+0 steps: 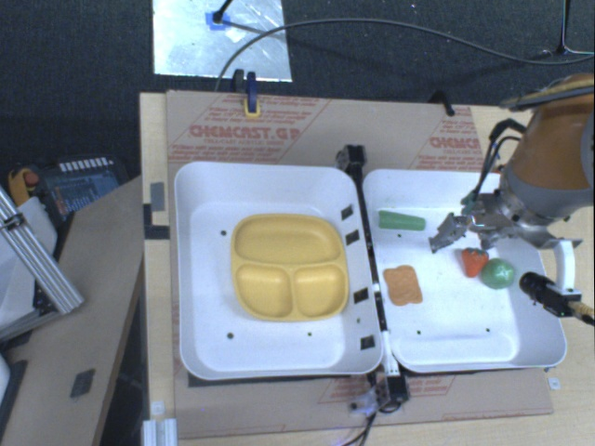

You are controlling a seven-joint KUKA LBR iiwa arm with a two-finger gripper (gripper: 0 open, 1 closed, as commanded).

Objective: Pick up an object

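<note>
My gripper [465, 238] hangs over the right bin [446, 342], open, with nothing between its fingers. One finger [444, 235] juts toward the left; the other stands just above a red toy piece [474, 262]. A green ball [498, 274] touches the red piece on its right. A long green piece [402, 219] lies to the left of the gripper, near the bin's back. An orange flat piece [403, 285] rests near the bin's left wall.
The left bin [200, 277] holds a yellow divided plate [286, 266]. A black divider strip [364, 249] runs between the bins. The arm's orange band [553, 147] and a black attachment [548, 294] hang over the right bin's right side.
</note>
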